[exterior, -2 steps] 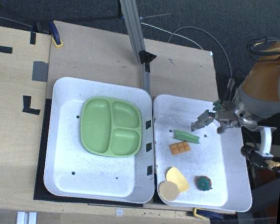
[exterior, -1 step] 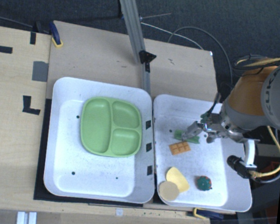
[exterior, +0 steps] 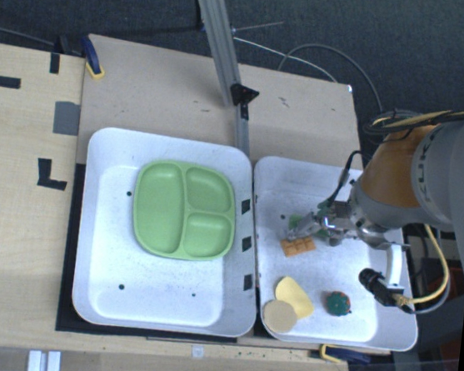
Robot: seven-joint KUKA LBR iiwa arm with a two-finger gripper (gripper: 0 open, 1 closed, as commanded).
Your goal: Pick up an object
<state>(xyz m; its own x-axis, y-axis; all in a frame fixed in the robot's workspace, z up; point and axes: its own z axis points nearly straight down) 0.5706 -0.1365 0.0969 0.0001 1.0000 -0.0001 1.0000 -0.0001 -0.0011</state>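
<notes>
My gripper reaches into the right bin from the right and hangs low over its middle. A small green item lies right at its tip, touching or nearly touching it. Just below that sits a small orange waffle-like piece. Nearer the front of the bin lie a yellow wedge, a tan round disc against it, and a small green and red ball.
The left bin holds a green divided plate. A grey metal pole slants down to the bins' back edge. The arm's black cable fitting hangs over the right bin's right side.
</notes>
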